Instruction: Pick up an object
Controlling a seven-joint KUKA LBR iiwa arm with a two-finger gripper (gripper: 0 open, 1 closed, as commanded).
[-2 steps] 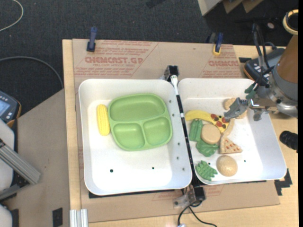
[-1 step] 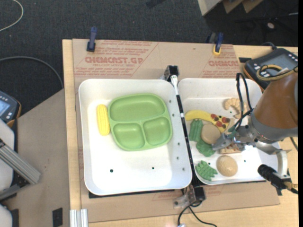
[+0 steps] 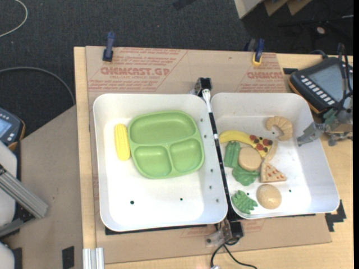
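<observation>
Beside the right white bin's (image 3: 320, 167) far edge, the grey hand (image 3: 314, 132) sits low with nothing in it.
Whether its two fingers are apart or together cannot be told. The toy food lies in a pile on the left side of that bin: a yellow plastic banana (image 3: 234, 135), a brown curled croissant (image 3: 280, 126), a pizza slice with red dots (image 3: 263, 144), a round tan bun (image 3: 249, 159), a green leafy piece (image 3: 243, 176), a triangle sandwich slice (image 3: 272, 173), a round tan ball like a potato (image 3: 269, 196) and a small green leaf (image 3: 242, 200). Next door, the left white bin (image 3: 162, 206) holds a green plastic tray with three parts (image 3: 165, 144), and a yellow corn cob (image 3: 121, 141) lies just beside the tray's left side. Both bins rest on a brown cardboard sheet (image 3: 168, 66) on the bench.
</observation>
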